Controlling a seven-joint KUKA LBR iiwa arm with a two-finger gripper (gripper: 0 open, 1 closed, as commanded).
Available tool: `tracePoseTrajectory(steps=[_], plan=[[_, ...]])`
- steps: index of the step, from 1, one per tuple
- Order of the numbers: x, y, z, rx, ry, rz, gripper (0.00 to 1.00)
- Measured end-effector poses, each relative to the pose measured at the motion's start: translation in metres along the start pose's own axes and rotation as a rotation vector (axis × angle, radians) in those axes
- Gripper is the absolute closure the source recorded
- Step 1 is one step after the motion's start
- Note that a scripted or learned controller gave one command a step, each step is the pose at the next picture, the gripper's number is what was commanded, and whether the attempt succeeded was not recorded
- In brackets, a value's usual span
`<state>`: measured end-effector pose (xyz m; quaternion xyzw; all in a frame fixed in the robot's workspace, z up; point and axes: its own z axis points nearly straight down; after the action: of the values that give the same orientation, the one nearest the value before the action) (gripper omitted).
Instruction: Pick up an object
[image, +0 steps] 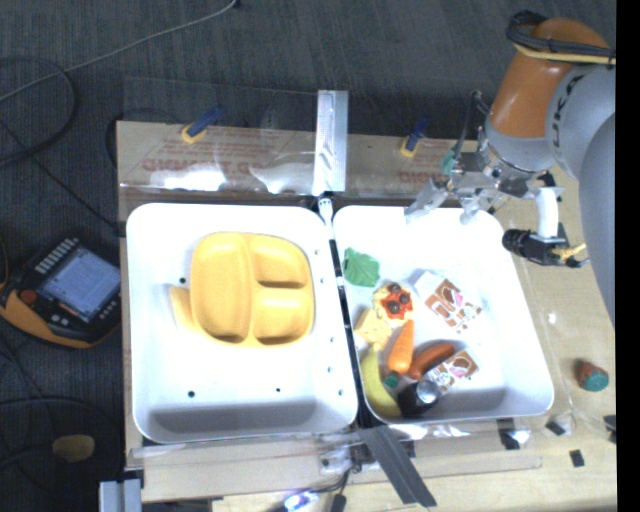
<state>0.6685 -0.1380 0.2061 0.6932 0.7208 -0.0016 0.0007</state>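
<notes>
Clutter fills the near left part of the right bin (520, 300): a carrot (402, 345), a banana (372, 380), a green piece (361, 267), two printed cards (450, 302) and a dark item (415, 398), several of them touching. The gripper (452, 196) hovers over that bin's far rim, apart from all of them, its jaws spread and pinching nothing. A clean pick probably means travelling nearer and left, then descending on the lone green piece or straddling the carrot's width. The left bin (150, 300) carries a yellow tray (250, 287).

Bright, even overhead light; sharp, soft shadows.
</notes>
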Motion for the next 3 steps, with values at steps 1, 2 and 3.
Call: tracePoseTrajectory(steps=[1, 2, 3], plan=[[-0.027, -0.093, 0.107, -0.003, 0.002, -0.052, 0.0], [-0.027, -0.092, 0.096, -0.005, 0.002, -0.052, 1.0], [-0.026, -0.092, 0.088, -0.004, 0.003, -0.053, 1.0]])
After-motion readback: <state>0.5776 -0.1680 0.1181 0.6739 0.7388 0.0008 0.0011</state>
